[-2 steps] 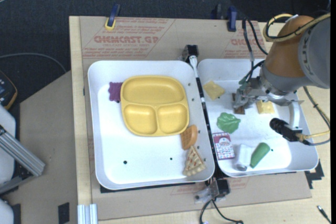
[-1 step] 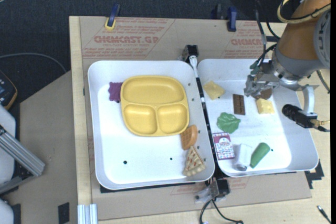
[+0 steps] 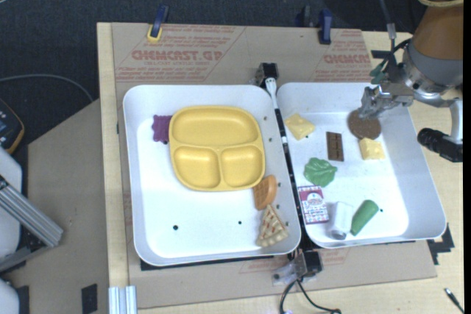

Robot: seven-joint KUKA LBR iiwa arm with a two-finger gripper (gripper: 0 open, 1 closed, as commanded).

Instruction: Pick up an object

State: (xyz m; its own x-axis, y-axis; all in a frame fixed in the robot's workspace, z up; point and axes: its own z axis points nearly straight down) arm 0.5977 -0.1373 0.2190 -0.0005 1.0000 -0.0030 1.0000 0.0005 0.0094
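Note:
My gripper (image 3: 372, 104) hangs over the far right part of the right bin (image 3: 419, 180), with the arm coming in from the right. Directly beneath it, and touching or nearly touching it, is a brown round piece (image 3: 364, 127); I cannot tell whether it lies on the bin floor or is lifted. Close by are a yellow block (image 3: 372, 149), a brown chocolate bar (image 3: 335, 146) and a pale yellow wedge (image 3: 299, 126). Nearer the front lie a green leafy piece (image 3: 320, 171), a red box (image 3: 314, 204), a white cup (image 3: 341, 219) and a green pepper (image 3: 364, 217).
The left bin (image 3: 147, 209) holds a yellow divided plate (image 3: 217, 147), a purple piece (image 3: 160, 127) at the plate's left, an orange pastry (image 3: 265, 192) and a waffle piece (image 3: 271, 226). A black divider (image 3: 280, 132) runs between the bins. Clamps (image 3: 155, 24) grip the board's far edge.

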